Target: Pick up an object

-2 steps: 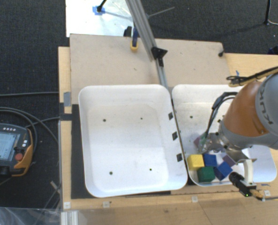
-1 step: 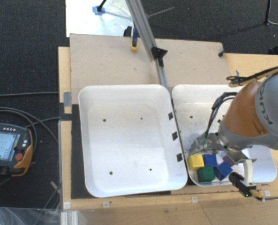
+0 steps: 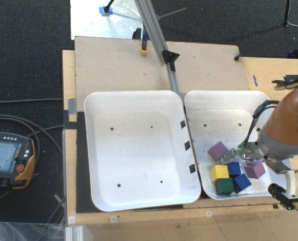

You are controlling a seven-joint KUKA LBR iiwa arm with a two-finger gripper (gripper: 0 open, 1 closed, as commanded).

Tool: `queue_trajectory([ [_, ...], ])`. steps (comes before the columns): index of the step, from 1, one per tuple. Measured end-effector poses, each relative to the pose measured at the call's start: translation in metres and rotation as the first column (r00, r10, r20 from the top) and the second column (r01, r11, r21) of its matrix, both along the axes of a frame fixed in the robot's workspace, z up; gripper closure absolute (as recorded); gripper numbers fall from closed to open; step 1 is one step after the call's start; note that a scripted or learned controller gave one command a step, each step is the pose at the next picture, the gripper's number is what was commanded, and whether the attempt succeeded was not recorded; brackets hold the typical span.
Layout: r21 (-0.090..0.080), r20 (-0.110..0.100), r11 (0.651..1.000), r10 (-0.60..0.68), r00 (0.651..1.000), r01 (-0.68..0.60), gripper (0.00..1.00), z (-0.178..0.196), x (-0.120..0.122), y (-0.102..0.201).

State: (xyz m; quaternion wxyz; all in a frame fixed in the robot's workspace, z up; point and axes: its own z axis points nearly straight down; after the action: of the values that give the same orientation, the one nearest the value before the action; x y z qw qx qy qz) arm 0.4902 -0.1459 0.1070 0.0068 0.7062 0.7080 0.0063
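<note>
**Arm low over the blocks in the right bin**

Two shallow white bins sit side by side on the bench. The left bin (image 3: 103, 104) has only small dark dots on its floor. The right bin (image 3: 214, 102) holds a cluster of small blocks in its near corner.

The blocks lie close together. A purple block (image 3: 218, 150) sits at the far left of the group, a little apart from the rest. A yellow block (image 3: 219, 172) lies nearer the front, with a green block (image 3: 224, 186) touching it on the near side. Beside those are two blue blocks: one (image 3: 234, 168) just right of the yellow block, and another (image 3: 241, 183) just right of the green one. A second purple block (image 3: 255, 169) lies at the right end of the group.

The arm (image 3: 288, 124) comes in from the right, its orange band above the wrist. The gripper (image 3: 243, 153) hangs over the cluster, between the two purple blocks and just behind the upper blue block. Whether its claw is spread or closed cannot be told, and no block can be seen held in it.

A handheld control unit (image 3: 8, 159) with a screen lies on the dark floor to the left of the bench.
</note>
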Motion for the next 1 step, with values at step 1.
queue_trajectory([
  [1,0.003,-0.015,1.000,0.009,1.000,-0.009,0.00,-0.0169,0.0062,0.0686],
])
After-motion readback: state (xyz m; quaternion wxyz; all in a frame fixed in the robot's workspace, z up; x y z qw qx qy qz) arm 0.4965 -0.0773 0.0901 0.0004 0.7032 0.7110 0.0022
